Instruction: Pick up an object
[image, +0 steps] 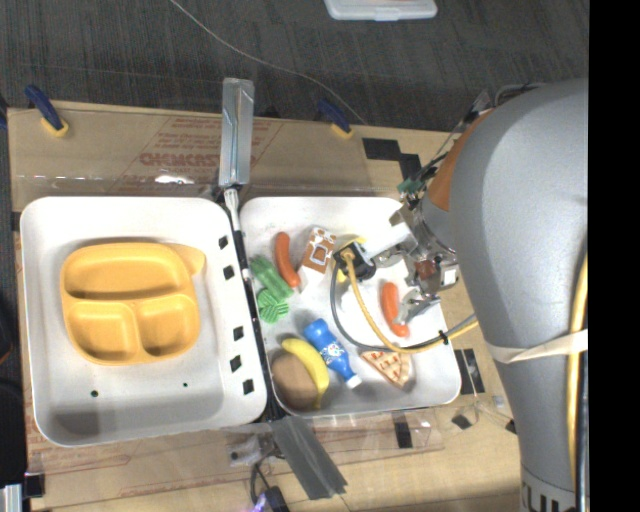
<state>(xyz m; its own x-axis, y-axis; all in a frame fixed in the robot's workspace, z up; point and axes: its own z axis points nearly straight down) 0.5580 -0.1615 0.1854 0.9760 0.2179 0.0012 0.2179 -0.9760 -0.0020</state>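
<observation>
From my remote station I inspected the right-hand shallow white bin (300, 208), where the arm was working. The grey two-finger gripper (418, 292) hung over the bin's right portion, just above a small orange-red toy sausage (393, 306) lying on the bin floor near the right wall. Cables and bracketry crowded the tool, and I could not tell how it was set or whether it had anything in hand; the sausage appeared to rest on the floor, partly overlapped by the tool.

I judged that sausage the likeliest target. It looked like hollow moulded plastic: light, stiff, smooth and somewhat slippery, with rounded ends that would squirt out of an off-centre pinch. I would have taken it across its narrow width at mid-length.

A loop of yellow cable (362, 300) lay just beside the sausage and could snag or be caught along with it.

Other contents noted:
- a second orange toy sausage (286, 260) near the bin's middle
- a green ridged plastic vegetable (271, 289)
- a yellow toy banana (311, 364) against a brown round toy (291, 384)
- a blue and white toy bottle (333, 351)
- a pizza-slice toy (389, 366)
- a small brown and white printed block (318, 250)

The left-hand white bin (40, 225) held a yellow compartmented plastic tray (130, 300), well apart from the arm.
</observation>
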